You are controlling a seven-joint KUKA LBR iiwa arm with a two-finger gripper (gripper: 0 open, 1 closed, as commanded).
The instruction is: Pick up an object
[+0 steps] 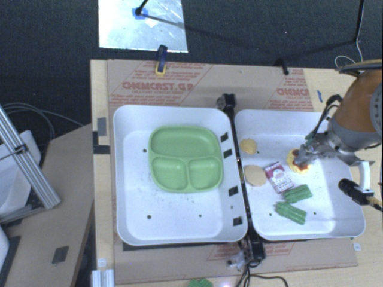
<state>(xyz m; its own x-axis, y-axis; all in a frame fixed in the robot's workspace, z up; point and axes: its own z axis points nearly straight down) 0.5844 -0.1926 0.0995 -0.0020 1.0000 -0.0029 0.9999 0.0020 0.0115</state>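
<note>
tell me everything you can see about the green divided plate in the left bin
The green plate is pale green, looks like moulded plastic, and is roughly square with rounded corners. It has three compartments: one wide section along the far side and two smaller ones nearer the camera. It lies flat and upright on the floor of the left bin, about in the middle, apart from the walls. Nothing sits in it.

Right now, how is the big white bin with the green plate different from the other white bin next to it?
The left white bin holds one thing, a green three-part divided plate; the right white bin holds several small things, such as a red-and-white packet and green pieces. The gripper is over the right bin, not the left bin. Both are shallow, white and side by side.
</note>
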